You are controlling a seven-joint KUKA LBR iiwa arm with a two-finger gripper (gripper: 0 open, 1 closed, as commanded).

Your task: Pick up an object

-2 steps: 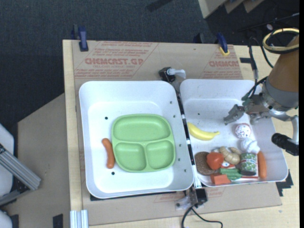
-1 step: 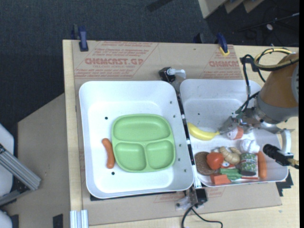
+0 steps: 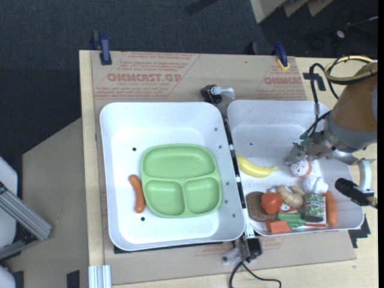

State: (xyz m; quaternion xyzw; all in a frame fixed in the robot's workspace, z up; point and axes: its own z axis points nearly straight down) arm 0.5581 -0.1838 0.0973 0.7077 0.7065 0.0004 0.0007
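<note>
i see my arm [image 3: 354, 110] come in from the right, low over the right bin [image 3: 264, 116]. the jaws [image 3: 298, 155] sit down near the middle of that bin, and i cannot tell if they are open or closed from here, they are too small and dark to read. i see nothing held in them.

the thing i would go for is the banana [image 3: 256, 168]. it lies just to the left of the jaws and a little nearer to me, close but not touching them as far as i can tell. its long side runs left to right, with a small slant, so i think the jaws should close across it from far to near.

right by the jaws, on the near side, is a small round white and red thing [image 3: 302, 168], too blurry to name. nearer still is a pile of toy food [image 3: 294, 206] at the near end of the bin, packed tight.

the left bin [image 3: 114, 161] holds a green plate [image 3: 180, 180] and a sausage [image 3: 138, 193], well apart from the arm.
</note>
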